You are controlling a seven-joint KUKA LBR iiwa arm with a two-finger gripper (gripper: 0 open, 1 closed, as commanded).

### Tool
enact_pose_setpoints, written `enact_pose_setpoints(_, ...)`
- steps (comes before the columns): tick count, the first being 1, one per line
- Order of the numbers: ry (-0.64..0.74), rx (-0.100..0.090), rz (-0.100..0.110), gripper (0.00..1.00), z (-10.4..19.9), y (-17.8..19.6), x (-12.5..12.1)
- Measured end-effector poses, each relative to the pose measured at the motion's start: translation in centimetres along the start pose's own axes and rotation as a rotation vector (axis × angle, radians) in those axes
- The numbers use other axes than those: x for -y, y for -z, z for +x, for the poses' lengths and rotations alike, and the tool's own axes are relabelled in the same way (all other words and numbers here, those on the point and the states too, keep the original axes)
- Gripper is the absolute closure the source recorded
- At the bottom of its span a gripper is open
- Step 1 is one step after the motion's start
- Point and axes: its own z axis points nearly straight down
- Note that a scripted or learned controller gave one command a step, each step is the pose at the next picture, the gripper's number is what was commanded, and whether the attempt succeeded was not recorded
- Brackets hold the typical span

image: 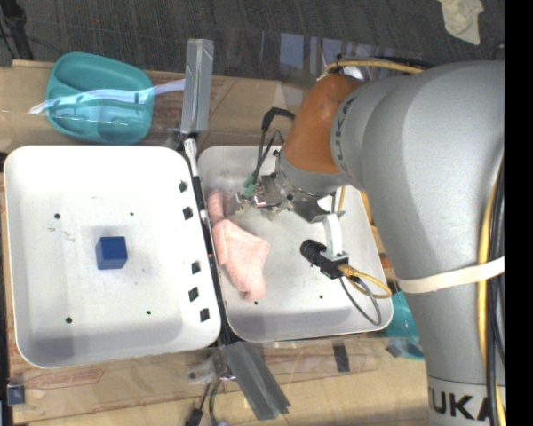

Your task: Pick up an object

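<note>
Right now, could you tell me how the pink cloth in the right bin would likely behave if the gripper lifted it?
The pink cloth lies crumpled and folded, so it is probably floppy and would drape. It looks soft and light, unlikely to roll.

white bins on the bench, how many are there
2. The left shallow white plastic bin holds a small blue cube; the right shallow white plastic bin holds a pink folded cloth, partly covered by the grey arm.
</note>
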Motion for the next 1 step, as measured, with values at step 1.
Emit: enact_pose_setpoints(1, -0.01, 0.0, 0.001, 0.0, -1.77, -0.02, -4.63)
